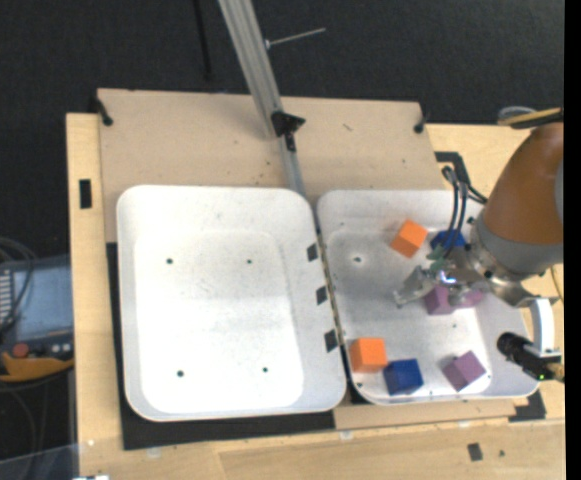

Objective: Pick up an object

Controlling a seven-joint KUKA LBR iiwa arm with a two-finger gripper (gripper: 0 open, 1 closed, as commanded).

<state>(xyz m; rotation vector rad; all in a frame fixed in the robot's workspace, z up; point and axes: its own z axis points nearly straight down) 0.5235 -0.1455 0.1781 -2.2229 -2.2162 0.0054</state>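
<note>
My gripper [432, 284] is low in the right bin [370, 218], reaching in from the right under the orange-banded wrist. A purple block [439, 301] lies directly beneath it, partly covered by the gripper. I cannot tell whether the block is held. An orange block [408, 238] sits just up and left of the gripper. Along the bin's front edge lie another orange block [370, 353], a blue block [403, 376] and a second purple block [464, 370].
The left bin [220, 298] lies beside the right one, with a divider edge [322, 278] between them. A slanted metal rail [255, 58] rises from behind the bins. A pendant with cables [25, 313] lies at the far left, off the bench.
</note>
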